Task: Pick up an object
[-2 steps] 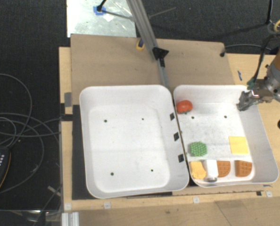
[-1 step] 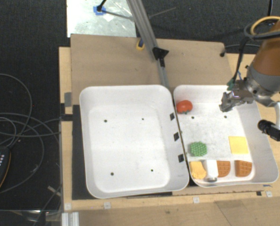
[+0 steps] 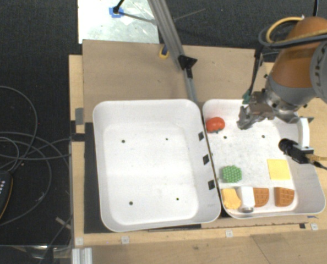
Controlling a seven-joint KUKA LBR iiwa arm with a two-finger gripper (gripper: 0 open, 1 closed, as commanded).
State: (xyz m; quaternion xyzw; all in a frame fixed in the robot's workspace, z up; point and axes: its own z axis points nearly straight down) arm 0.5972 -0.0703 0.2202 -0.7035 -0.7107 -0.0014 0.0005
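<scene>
A red tomato-like object (image 3: 215, 124) lies in the right bin's (image 3: 312, 175) far left corner. The gripper (image 3: 246, 121) hangs just to its right above the bin floor; whether it is spread or closed cannot be told. Nearer lie a green bumpy ball (image 3: 231, 174), a yellow block (image 3: 278, 169) and orange pieces (image 3: 284, 196). The left bin (image 3: 105, 147) sits alongside.

A single fixed camera looks down at a slant from above the desk (image 3: 125, 70), far enough back to take in both white bins (image 3: 147, 164) and the floor with cables left of the desk.
</scene>
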